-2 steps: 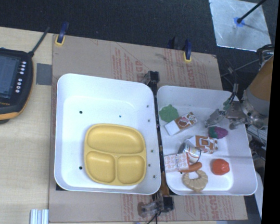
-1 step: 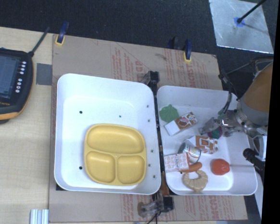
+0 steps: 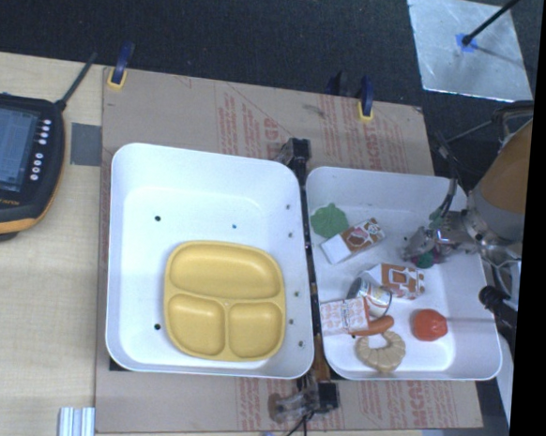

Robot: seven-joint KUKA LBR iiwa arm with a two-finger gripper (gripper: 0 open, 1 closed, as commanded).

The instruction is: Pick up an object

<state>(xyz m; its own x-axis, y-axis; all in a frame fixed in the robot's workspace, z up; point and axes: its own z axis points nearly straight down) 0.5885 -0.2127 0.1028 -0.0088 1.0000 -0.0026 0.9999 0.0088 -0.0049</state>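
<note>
The claw (image 3: pixel 426 248) hangs low in the right bin (image 3: pixel 459 368), whether spread or clenched I cannot tell; nothing looks lifted yet; the tomato (image 3: pixel 428 324) lies just below it, the carton (image 3: pixel 399 280) beside.

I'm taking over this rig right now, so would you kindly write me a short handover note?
Gripper: low over the right bin's upper right part; nothing seen in it.
Right bin holds the tomato, donut, sausage, green piece and small cartons.
Left bin holds the yellow divided tray.
Done: nothing picked yet.
Left: grasp one object and lift it.
</note>
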